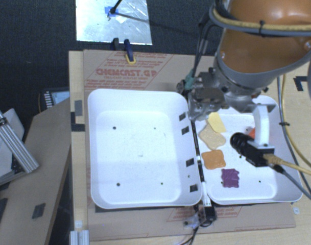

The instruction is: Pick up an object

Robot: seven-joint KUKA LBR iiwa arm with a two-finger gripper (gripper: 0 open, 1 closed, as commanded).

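The gripper (202, 106) hangs over the far left corner of the right bin (285, 188); whether it is wide or narrow cannot be told. Just beside it in that bin lie a yellow piece (216, 122), a tan piece (211, 138), an orange piece (214, 160) and a purple piece (230, 177).

Dark carpeted floor (32, 29) beyond a cardboard-covered table (145, 68) printed with red lettering. Shiny metal sheet (113, 13) lying on the floor at top; aluminium framing (9, 142) at left.
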